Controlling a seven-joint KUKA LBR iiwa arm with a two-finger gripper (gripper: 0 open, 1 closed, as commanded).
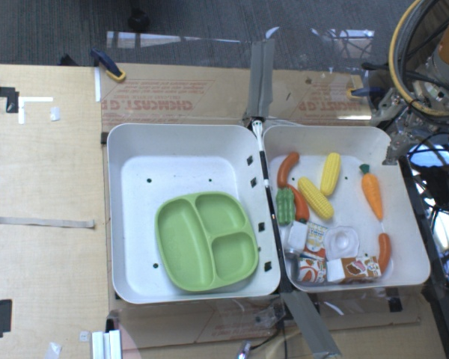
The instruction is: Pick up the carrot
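Note:
The carrot point(371, 194) is orange with a green top. It lies on the floor of the right bin point(404, 271), near the right wall, with its top pointing to the far side. Nothing touches it. My gripper point(393, 149) hangs at the bin's far right corner, just above and to the right of the carrot's green end, apart from it. The grey arm and its yellow cables rise behind it at the top right.
Two yellow corn cobs point(330, 173) point(315, 198), a red sausage point(286, 169) and a green vegetable point(285, 206) lie left of the carrot. Another sausage point(384, 251) and small packages point(329, 260) fill the near side. A green divided plate point(207, 239) sits in the left bin point(120, 200).

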